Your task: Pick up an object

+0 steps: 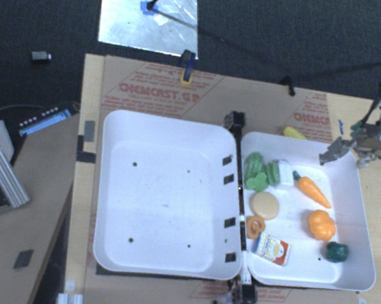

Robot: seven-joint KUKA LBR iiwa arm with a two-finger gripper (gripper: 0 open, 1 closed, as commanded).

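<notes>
Nearest us in the right bin [362, 269] lie a small printed packet [272, 249], a dark green piece [336, 251], an orange fruit [321, 224], a small ring-shaped piece [255, 226] and a tan round [264, 205], and farther back a carrot [313, 190] and green leaves [259, 171]; the left bin [165, 193] sits beside it. We judge the pick not yet begun, since nothing is lifted and the jaws [346, 150] hang over the bin's far right corner, apart from the toys, and we cannot tell how wide they stand. Beyond, the cardboard [160, 89] on the worktop reads "CHEMCAST GP" in red.
</notes>
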